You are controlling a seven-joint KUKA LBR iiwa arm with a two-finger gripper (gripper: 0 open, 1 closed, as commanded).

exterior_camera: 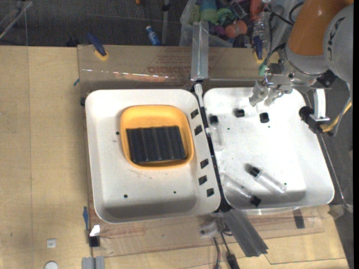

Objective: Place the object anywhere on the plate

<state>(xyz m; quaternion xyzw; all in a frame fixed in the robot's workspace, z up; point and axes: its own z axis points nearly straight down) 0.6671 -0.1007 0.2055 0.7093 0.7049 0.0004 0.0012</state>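
Camera view: gripper (pixel 265 98) over far part of right bin (pixel 291 150), two pale fingers standing apart, nothing seen between them. Task's thing taken to be the black ribbed slab (pixel 156 144), lying flat on the yellow plate (pixel 128 116) in the left bin (pixel 104 150); sits within the plate rim, toward its near side, yellow showing at far edge and corners. Slab's long axis roughly left-right, ribs running near-far. From the jaws, slab lies well apart to the left and somewhat nearer, across the divider between bins. Judged on layout alone: placement looks already met, unless the intended object is one in the right bin. There: a clear tube with a black cap (pixel 263 176) toward the near side, long axis slanting from far-left to near-right, lying nearer than the jaws; a second clear tube (pixel 238 190) at the near-left corner, close by the divider. Two small black bits (pixel 239 112) just under the fingers, too small to tell whether loose pieces or finger pads. Heap of coloured toys (pixel 230 4) beyond the bench, far side. No brand, label or legible writing made out anywhere.
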